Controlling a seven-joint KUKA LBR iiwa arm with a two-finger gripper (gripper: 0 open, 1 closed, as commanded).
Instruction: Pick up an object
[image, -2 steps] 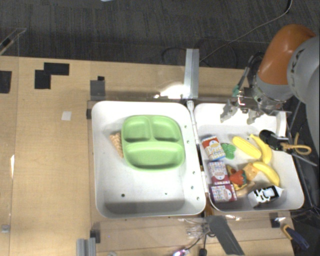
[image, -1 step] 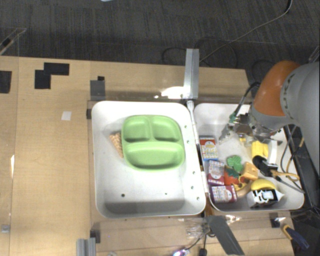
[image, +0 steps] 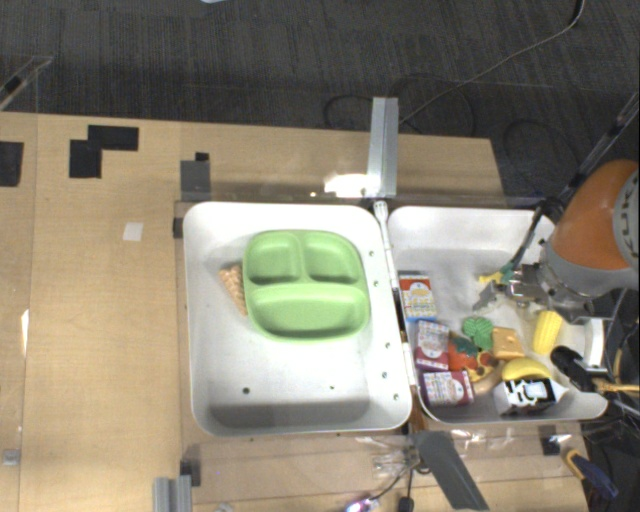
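The right bin holds a heap of small items along its near side. Among them are a red and white carton, a pink and white packet, a dark red box, a green toy, a yellow corn cob, a banana and a black and white object. My gripper hangs low over the bin's right part, just behind the green toy and left of the corn cob. Nothing shows in its grasp.
The left bin carries a green divided plate with a tan waffle-like piece poking out from under its left edge. A metal post stands behind the wall between the bins. The grey arm with its orange band fills the right side.
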